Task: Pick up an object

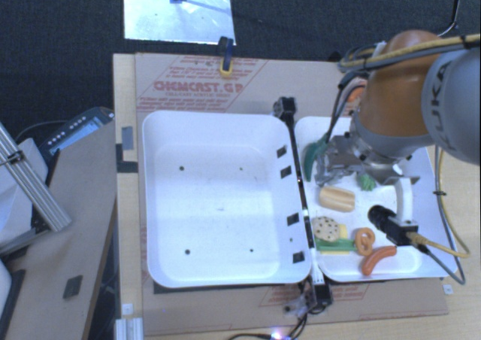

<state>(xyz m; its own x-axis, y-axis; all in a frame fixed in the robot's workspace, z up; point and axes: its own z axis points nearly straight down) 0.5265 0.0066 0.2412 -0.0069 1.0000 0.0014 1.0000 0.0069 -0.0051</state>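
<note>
The worktop (195,75) carries two white bins side by side. The left bin (161,135) shows its bare white floor with a few small dark dots. A row of black clips (289,195) runs down the seam where the two bins meet.

The right bin (421,259) holds the toy food. Near its upper left a green piece (311,156) stands tilted, just beside the arm's metal wrist. Below that lies a tan bun (337,198), apart from the others. Nearer the front edge sits a round cookie (325,228) with dark spots, and a flat yellow-green strip (336,244) touches it at its front side. To the right of these is a small orange pretzel (364,239), and just in front of that a red-orange sausage (377,259) lies slanted near the bin's front corner. A small bit of green (367,180) peeks out under the arm, behind the bun.

The arm (406,98) reaches in from the right and hangs over the rear half of the right bin, its orange band uppermost. The tool (340,167) points down toward the bin floor between the green piece and the bun; whether it is wide or narrow I cannot tell, as the wrist hides it.
</note>
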